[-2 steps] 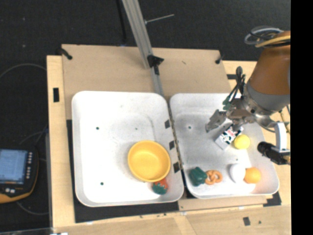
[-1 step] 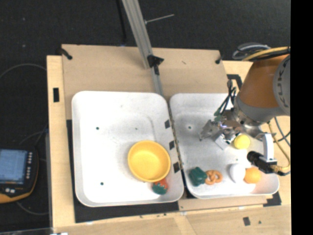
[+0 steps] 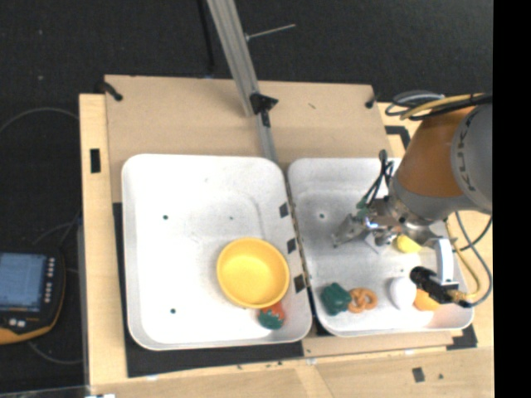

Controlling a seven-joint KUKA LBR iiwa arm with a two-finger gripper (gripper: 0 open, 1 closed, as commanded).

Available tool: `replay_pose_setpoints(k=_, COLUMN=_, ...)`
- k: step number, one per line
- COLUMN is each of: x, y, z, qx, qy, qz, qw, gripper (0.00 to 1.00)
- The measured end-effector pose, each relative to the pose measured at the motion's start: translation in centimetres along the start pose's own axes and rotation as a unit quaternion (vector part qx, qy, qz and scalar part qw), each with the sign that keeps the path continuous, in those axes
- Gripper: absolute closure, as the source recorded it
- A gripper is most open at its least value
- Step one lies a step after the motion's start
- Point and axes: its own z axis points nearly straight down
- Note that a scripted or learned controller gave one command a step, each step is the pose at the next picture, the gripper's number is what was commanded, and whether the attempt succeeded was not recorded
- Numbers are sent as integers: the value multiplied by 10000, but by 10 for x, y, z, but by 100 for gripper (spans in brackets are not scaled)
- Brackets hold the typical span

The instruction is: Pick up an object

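My gripper [image 3: 358, 227] hangs low over the middle of the right bin [image 3: 332, 185], reaching in from the right under the orange-banded wrist. A small yellow piece [image 3: 407, 243] lies just to its right, partly under the arm. Along the bin's front sit a dark green block [image 3: 334, 298], an orange pretzel-shaped ring [image 3: 362, 299], a white rounded object [image 3: 401, 292] and an orange piece [image 3: 425, 302] beside a black part. Nothing shows between the gripper and the bin floor beneath it.
The left bin [image 3: 182, 197] holds a yellow bowl [image 3: 252, 272] near its front right, with a small red and green object [image 3: 271, 316] just in front of it. A metal pole [image 3: 241, 65] slants up from between the bins. Cables trail at the right.
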Motion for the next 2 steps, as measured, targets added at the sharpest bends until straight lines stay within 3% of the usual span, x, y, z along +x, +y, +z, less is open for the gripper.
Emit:
replay_pose_setpoints(k=1, x=-1, y=2, z=-12, qx=-28, qy=3, qz=28, qw=10000, gripper=100)
replay_pose_setpoints(k=2, x=-6, y=-6, z=-69, qx=-47, qy=-7, qz=20, qw=10000, gripper=100)
